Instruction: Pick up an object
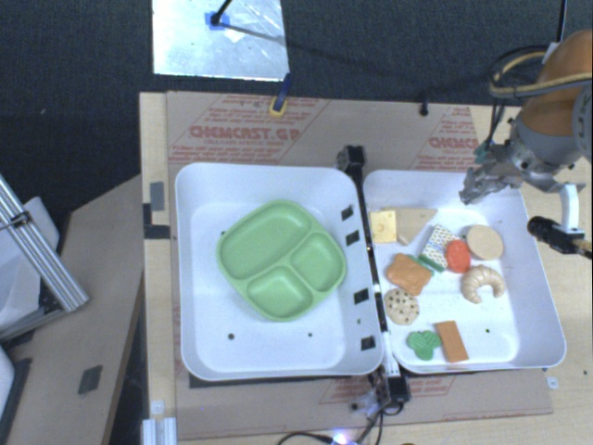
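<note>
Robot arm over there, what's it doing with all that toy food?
The grey arm's pincer hovers over the far corner of the right bin, which holds toy food: a croissant, a cookie, a tomato and more. It holds nothing yet. A green divided plate sits in the left bin.

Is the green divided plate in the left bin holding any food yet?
Empty. The green plate shows all three compartments bare; the toy food lies in the right bin.
</note>
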